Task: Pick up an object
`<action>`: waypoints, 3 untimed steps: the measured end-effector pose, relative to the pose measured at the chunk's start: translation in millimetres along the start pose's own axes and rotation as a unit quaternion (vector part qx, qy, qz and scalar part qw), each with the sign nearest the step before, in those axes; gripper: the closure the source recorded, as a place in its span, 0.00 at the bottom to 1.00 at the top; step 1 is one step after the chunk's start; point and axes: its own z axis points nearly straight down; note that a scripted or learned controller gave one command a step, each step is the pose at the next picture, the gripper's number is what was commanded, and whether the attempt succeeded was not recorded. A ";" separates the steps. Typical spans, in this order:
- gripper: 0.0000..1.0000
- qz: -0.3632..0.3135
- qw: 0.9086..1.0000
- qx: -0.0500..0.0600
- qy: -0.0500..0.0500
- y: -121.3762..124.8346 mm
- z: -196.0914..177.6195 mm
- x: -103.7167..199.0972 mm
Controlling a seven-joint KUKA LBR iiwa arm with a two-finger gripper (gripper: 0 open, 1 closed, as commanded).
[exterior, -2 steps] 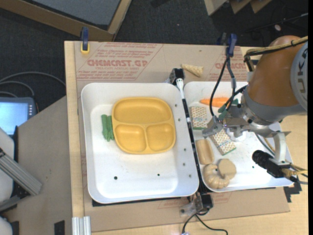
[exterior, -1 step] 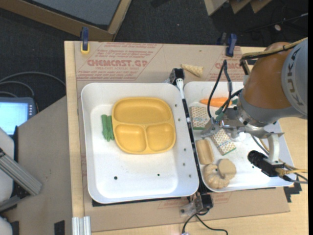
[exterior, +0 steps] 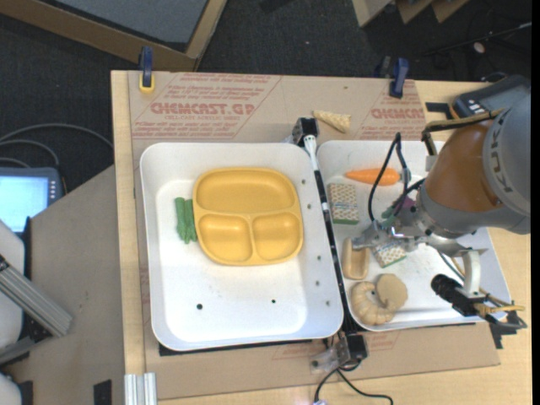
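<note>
A wooden bench (exterior: 253, 99), covered with brown printed protective paper, carries two shallow white plastic bins side by side.

The left bin (exterior: 169, 310) holds two things. One is a yellow plastic divided plate (exterior: 248, 215) with three compartments – one long one across its far side, two smaller ones nearer the camera – lying toward the bin's far half. The other is a green bean-like strip (exterior: 185, 218), just beside the plate's left edge and close to the bin's left wall.

The right bin (exterior: 422, 321) holds several small food-like items. One orange carrot (exterior: 372, 176) lies near the far edge. One pale patterned wafer-like piece (exterior: 342, 202) lies near the left wall, and one tan bread-like slab (exterior: 355, 262) lies further toward the near edge along the same wall. One beige croissant-like pastry (exterior: 377, 300) sits at the near left corner. One speckled, pale piece (exterior: 389, 251) lies in the middle of the bin, just beside the slab.

The grey arm with its orange band (exterior: 460, 180) reaches in from the right, over the right bin. Its gripper (exterior: 381, 236) sits low, right above the speckled piece – whether the claw is apart, together or clamped on anything cannot be told.

Outside the bins, one pale wedge-shaped piece (exterior: 332, 121) lies on the bench near the far edge, and two blue clamps (exterior: 147, 62) grip that edge.
</note>
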 end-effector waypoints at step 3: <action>1.00 0.001 1.000 -0.002 -0.004 20.5 -150.2 -33.0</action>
